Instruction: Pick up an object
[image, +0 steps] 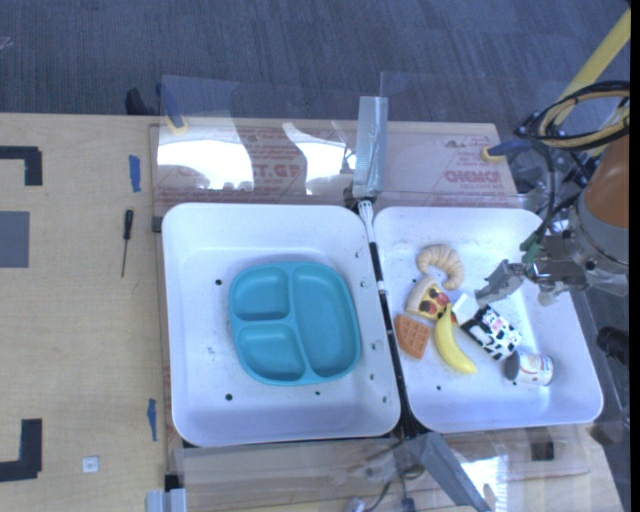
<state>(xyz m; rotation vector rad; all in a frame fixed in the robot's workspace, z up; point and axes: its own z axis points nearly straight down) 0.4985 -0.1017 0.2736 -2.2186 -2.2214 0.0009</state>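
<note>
My fingers (510, 280) hang spread and empty over the right white bin (575, 400), just above the black-and-white cow-patterned toy (493, 332) beside the yellow plastic banana (453, 345), poised to descend.

Toys (455, 320) crowd right bin (575, 400) middle, its near edge open

Teal divided plate (295, 322); yellow banana (453, 346); black-and-white cow-patterned toy (494, 332); tan croissant (441, 261); orange waffle (412, 335).
</note>
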